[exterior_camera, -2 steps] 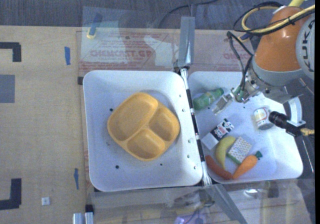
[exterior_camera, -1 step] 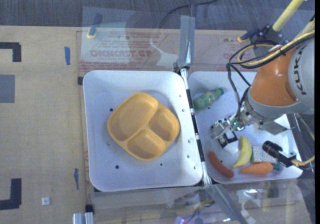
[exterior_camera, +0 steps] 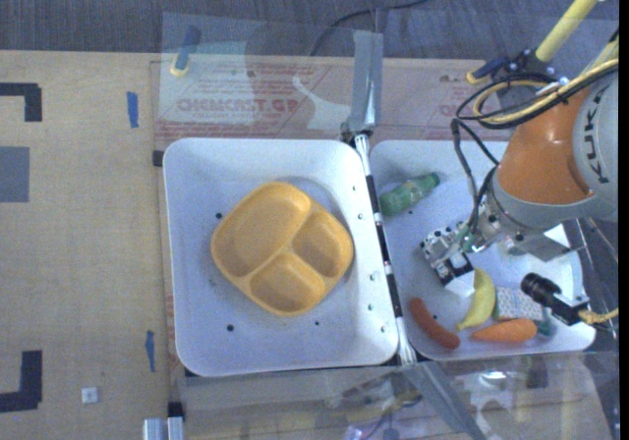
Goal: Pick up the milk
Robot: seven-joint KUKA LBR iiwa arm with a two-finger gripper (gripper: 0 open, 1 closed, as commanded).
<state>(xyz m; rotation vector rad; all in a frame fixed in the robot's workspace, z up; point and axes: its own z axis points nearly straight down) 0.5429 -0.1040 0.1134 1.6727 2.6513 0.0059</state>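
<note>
The desk [exterior_camera: 79,261] carried two shallow white bins side by side. The left bin [exterior_camera: 197,330] held a yellow divided plate [exterior_camera: 282,247] lying flat near its middle, three compartments facing up. The right bin [exterior_camera: 432,217] held the smaller things. The grey arm with its orange band [exterior_camera: 545,168] reached in from the right and hung over that bin, its gripper [exterior_camera: 447,253] low near the bin's centre.

A green bottle [exterior_camera: 407,192] lay on its side near the far left corner of the right bin, apart from the gripper. Along the near edge lay a yellow banana [exterior_camera: 481,299], an orange carrot [exterior_camera: 504,332] and a reddish sausage [exterior_camera: 433,323]; the banana sat just beside the gripper. A small pale patterned piece [exterior_camera: 513,303] lay between banana and carrot, too small to name.

Nothing in the bin could be told for certain as the milk; a light boxy shape at the gripper's tip may have been it or may have been part of the tool, so its place could not be fixed. Whether the gripper was parted or closed could not be told either, and no object could be seen held.

The step in hand seemed the descent toward a grasp. The next move would have called for a confirmed closure on the carton alone, clear of the banana, before lifting.
</note>
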